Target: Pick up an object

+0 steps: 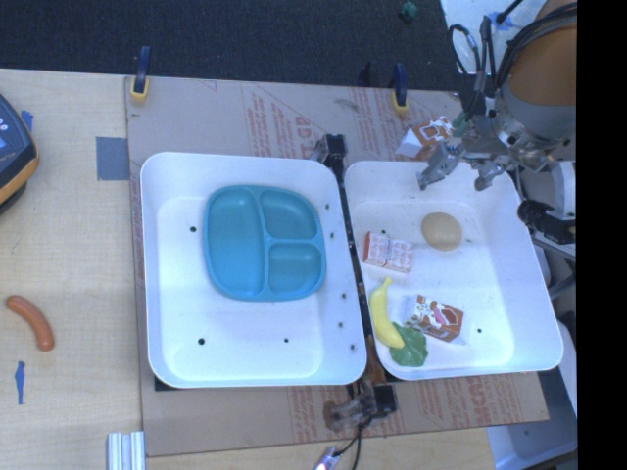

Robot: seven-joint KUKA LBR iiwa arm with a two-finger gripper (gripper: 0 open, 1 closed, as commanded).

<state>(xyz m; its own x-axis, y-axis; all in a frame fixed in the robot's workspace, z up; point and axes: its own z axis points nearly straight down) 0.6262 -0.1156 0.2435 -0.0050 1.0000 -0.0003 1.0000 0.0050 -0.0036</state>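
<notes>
— Clamps (358, 407) at the near edge of the bench, I take it those pin the brown cardboard sheet (245, 116) so the two shallow white plastic bins cannot slide when the arm pokes about?

— That is how it looks to me. The left bin (162, 262) carries just a blue moulded plastic plate with three compartments (263, 241), sitting flat near its middle; I judge it a place to set things down, not the thing to lift.

— And the right bin (534, 282)?

— Closest to us, a yellow toy banana (383, 313) lies along the bin's left wall with a green leafy toy piece (409, 348) touching its lower end. Just beside them sits a small red and white printed packet (436, 318), tilted. Further in, a red and white carton (388, 252) lies flat, and beyond it a round tan bread roll (442, 230) stands alone, apart from the rest, which I would call the easiest pick.

— Where is the arm in all this?

— At the far right corner. The grey two-finger gripper (460, 171) hangs above the bin's back rim, its fingers (436, 172) spread apart with nothing between them, poised just beyond the roll. Nothing is lifted yet.

— That long orange thing on the bare wood?

— An orange toy sausage (31, 322), well apart from both bins at the left, out of play by my guess. Another printed packet (429, 135) lies outside the back rim, behind the gripper.
</notes>
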